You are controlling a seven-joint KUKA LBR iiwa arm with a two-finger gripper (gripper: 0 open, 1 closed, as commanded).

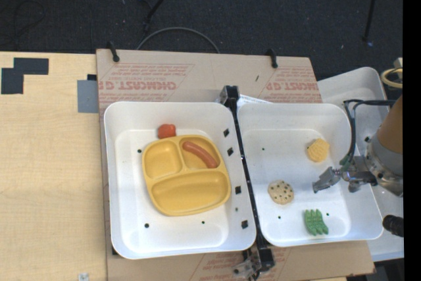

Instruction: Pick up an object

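Observation:
The right bin (299, 116) holds a yellow ridged piece (318, 150), a round chocolate-chip cookie (281, 192) and a green ridged piece (316, 222). My gripper (327, 179) hangs low over the right side of that bin, between the yellow piece and the green piece, to the right of the cookie. It touches none of them. The grey fingers (322, 182) point left and nothing shows between them.
In the left bin (125, 141) lies a yellow divided tray (187, 194) with a sausage (200, 154) in one compartment, and a small red piece (166, 131) sits just behind the tray. A black divider (240, 168) separates the bins. Black cable (352, 122) loops at the right rim.

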